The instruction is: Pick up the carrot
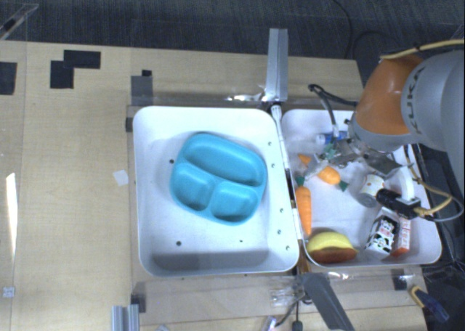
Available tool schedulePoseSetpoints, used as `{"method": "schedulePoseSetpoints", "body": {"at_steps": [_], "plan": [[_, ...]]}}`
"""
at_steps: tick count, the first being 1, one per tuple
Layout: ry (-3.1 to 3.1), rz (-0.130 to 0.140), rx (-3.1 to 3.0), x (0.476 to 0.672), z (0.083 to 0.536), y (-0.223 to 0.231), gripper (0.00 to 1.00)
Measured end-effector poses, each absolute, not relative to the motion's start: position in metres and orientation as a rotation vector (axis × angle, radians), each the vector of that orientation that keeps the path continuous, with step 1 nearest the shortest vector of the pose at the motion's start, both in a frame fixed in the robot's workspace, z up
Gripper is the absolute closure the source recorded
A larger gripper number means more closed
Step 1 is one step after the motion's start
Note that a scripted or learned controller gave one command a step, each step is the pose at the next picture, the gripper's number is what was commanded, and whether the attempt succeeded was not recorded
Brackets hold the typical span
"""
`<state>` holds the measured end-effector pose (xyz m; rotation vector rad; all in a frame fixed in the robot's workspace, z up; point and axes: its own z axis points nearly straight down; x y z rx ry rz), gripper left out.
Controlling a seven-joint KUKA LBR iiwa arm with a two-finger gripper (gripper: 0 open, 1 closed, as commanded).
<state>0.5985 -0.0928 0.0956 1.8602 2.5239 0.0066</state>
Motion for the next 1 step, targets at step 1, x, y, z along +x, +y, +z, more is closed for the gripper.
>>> {"method": "schedulePoseSetpoints", "body": {"at_steps": [1], "plan": [[2.521, 0.013, 1.854, 0.6007, 0.1075, -0.0921, 1.0]]}}
